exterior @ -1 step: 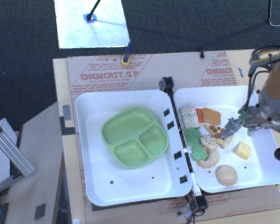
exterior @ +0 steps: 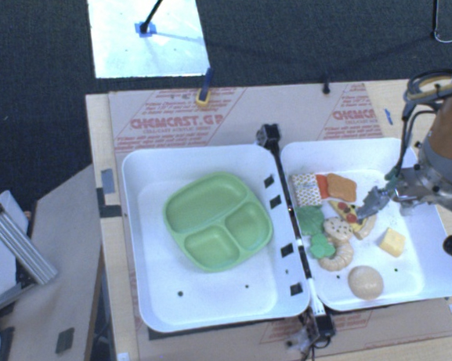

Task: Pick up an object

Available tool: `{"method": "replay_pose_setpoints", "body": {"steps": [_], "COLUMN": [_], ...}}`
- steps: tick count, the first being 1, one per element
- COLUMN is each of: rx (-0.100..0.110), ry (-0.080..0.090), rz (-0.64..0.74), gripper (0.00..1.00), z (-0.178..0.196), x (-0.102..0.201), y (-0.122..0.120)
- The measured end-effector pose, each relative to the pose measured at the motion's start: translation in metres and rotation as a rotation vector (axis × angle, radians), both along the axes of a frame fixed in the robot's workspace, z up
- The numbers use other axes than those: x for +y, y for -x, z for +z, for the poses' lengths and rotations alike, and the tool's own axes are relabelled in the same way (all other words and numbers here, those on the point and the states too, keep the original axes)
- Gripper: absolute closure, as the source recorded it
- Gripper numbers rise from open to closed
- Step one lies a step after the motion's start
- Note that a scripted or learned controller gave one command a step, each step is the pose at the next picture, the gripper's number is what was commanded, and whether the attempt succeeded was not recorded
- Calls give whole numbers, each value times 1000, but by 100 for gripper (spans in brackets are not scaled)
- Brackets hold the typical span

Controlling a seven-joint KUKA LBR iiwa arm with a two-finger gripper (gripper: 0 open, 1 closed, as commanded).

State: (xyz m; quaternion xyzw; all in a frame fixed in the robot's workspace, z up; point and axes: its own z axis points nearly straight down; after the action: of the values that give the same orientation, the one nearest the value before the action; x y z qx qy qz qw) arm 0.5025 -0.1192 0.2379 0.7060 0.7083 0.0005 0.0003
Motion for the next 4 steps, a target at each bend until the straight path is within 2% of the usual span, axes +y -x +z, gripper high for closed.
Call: {"method": "replay_pose_setpoints", "body": {"steps": [1,2,3,4], "rx": [4,5,0,-4], "ry": [-1,-1,-1,0], "rz": [-3,-2,-4,-3], "gripper": [0,0,0,100], "z": [-58,-116,-154,-142], "x": [-6,2,2,2], "y": [7,1,0,-1]}}
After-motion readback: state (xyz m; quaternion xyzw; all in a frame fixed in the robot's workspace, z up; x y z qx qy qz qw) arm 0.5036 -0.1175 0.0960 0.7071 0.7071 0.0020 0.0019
